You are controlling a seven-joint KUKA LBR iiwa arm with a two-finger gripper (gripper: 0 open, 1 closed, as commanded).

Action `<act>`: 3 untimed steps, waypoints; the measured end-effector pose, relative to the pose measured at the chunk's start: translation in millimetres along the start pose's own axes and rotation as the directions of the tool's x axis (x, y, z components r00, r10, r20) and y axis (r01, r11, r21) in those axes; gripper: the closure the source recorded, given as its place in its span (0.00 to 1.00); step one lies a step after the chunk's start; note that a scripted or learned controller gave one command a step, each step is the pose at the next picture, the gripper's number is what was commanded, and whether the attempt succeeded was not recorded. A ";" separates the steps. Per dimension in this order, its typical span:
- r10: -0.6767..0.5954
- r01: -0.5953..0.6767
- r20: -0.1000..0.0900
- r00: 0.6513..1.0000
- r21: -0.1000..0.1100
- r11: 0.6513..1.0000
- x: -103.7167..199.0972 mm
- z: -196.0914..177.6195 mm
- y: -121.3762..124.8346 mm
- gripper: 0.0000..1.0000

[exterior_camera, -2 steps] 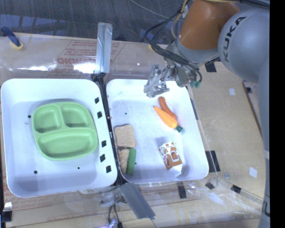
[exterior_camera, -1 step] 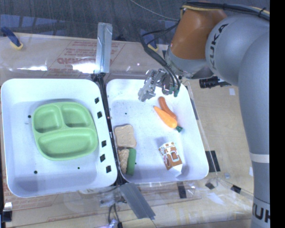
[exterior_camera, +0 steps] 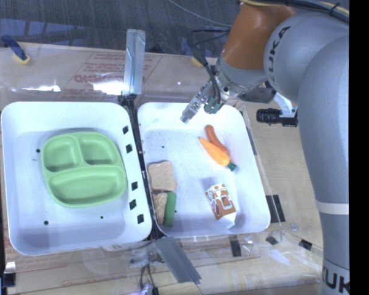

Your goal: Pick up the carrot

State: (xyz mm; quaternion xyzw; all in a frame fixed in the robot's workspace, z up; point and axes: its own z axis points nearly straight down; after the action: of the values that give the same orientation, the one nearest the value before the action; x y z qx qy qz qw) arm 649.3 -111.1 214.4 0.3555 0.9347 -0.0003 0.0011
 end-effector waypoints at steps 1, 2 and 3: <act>0.420 -0.420 -0.002 0.907 0.002 0.907 23.9 -35.7 -21.8 1.00; 0.680 -0.680 -0.003 0.733 0.006 0.733 40.4 -16.6 -29.5 1.00; 0.644 -0.644 -0.002 0.765 0.006 0.765 15.9 -3.7 7.4 1.00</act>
State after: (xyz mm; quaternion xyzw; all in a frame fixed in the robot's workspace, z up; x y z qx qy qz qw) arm 642.3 -95.0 218.1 0.6543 0.7563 -0.0012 -0.0015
